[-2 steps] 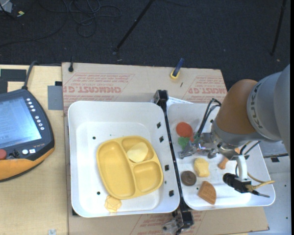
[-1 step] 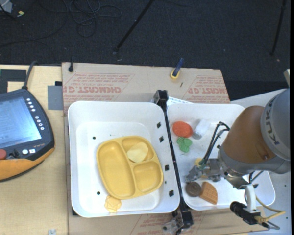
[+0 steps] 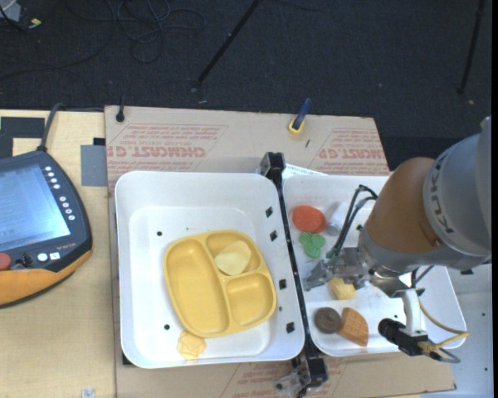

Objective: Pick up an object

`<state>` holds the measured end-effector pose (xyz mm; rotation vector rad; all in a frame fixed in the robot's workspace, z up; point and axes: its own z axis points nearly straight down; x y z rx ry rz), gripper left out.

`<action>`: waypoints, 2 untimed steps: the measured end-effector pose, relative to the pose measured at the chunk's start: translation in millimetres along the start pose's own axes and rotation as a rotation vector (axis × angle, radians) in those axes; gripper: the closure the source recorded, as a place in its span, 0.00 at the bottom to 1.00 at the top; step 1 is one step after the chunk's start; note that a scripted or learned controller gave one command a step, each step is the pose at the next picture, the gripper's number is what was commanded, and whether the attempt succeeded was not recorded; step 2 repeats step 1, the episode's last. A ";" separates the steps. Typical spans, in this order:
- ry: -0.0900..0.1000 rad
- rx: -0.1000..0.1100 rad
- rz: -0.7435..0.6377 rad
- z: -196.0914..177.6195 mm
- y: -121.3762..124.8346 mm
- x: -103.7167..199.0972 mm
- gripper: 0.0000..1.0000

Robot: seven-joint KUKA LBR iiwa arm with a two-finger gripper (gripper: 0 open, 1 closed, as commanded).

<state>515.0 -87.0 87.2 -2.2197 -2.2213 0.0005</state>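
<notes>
Beside one tray (image 3: 201,293) — two bins (image 3: 141,222)

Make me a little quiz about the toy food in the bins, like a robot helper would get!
1. True or false: the yellow tray sits in the left bin.
2. Which toy lies nearest the arm's gripper? A) orange-red piece B) small yellow block C) brown round piece
3. Fill in: the pale slice lies in one of the tray's ___ compartments.

Key: 1 true. 2 B. 3 three.
</notes>
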 end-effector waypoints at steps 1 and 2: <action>0.000 0.003 0.009 -10.4 -1.7 -2.3 1.00; 0.000 0.003 0.009 -10.4 -1.7 -2.3 1.00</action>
